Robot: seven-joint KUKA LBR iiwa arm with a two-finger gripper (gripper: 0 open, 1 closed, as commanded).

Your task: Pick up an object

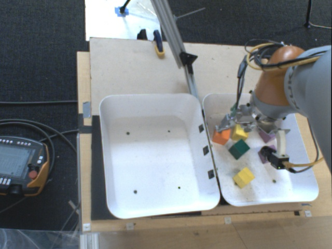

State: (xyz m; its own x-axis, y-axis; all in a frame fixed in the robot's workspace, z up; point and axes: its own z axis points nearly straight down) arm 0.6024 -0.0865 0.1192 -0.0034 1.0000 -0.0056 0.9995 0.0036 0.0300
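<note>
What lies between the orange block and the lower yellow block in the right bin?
In the camera view, the dark green block lies between the orange block and the lower yellow block, on the right bin floor.

Bright, even overhead light here. The 2 white bins (155,154) glare close to washed out, while soft shadows pool along their inner walls. The bench (129,66) is evenly lit, the surrounding dark floor (41,35) grainy, and overall detail slightly soft.
</note>
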